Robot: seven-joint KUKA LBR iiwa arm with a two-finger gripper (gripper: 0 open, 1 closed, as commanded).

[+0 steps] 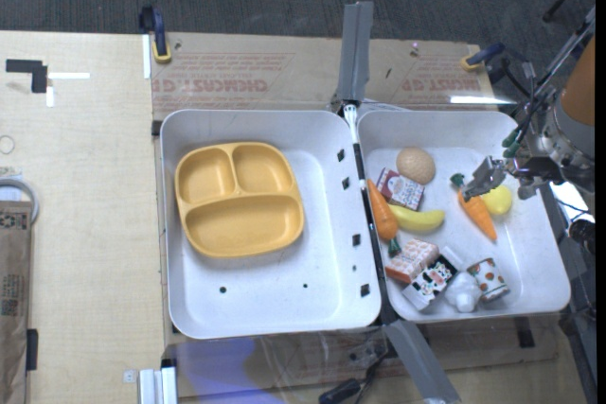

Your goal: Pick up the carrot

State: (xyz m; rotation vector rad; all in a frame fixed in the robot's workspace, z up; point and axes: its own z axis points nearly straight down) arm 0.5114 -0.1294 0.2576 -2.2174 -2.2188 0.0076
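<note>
An orange carrot (480, 216) with a green top lies in the right bin (544, 232), slanting down to the right, right beside a yellow lemon-like fruit (499, 200). My gripper (507, 182) hangs just above the carrot's upper end and the yellow fruit, open, with nothing between its fingers. One finger (486, 176) points toward the carrot's green end. A second orange carrot-like piece (382, 211) lies along the bin's left wall.
The right bin also holds a banana (418, 219), a beige ball (415, 165), small boxes (402, 190), a milk carton (432, 281) and a can (488, 278). The left bin (284, 298) holds a yellow divided plate (240, 199).
</note>
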